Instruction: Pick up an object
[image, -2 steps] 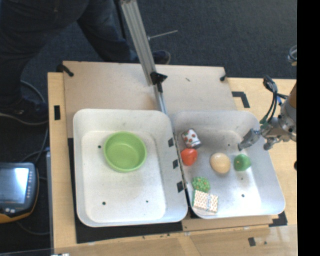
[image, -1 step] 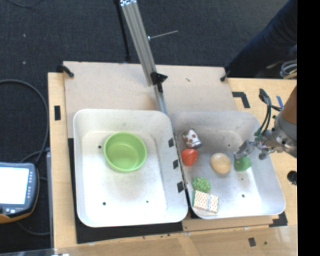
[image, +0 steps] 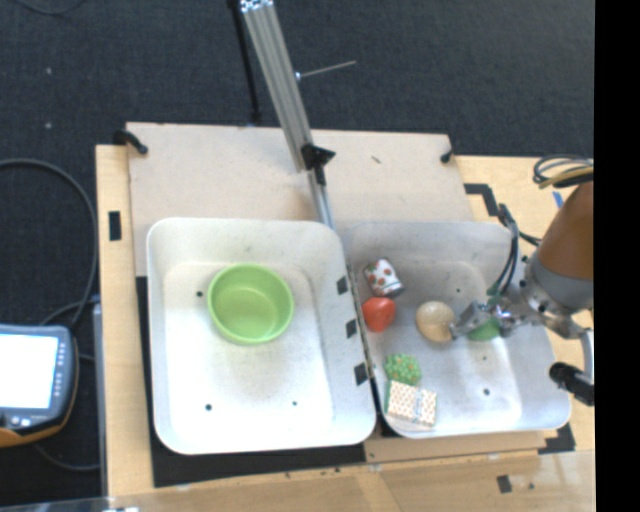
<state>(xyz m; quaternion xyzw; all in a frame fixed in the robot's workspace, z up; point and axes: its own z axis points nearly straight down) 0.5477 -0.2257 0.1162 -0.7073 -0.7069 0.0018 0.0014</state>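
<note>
- 2 fingers of the gripper (image: 470, 324) sit low in the right bin (image: 520, 395); whether they are open or shut cannot be told, though they lie against a small green object (image: 484, 331).
- Just left of the fingertips rests a tan ball (image: 434, 321), touching or nearly touching them.
- Further left in that bin, near its left wall, lie a red object (image: 378, 313) and, just above it, a white patterned cup (image: 382, 276) on its side.
- Lower in that bin are a green leafy piece (image: 403, 368) and, touching it below, a patterned box (image: 412, 404).
- 1 green bowl (image: 251, 303) stands upright in the left bin (image: 180, 400), well apart from the arm (image: 568, 255).
</note>
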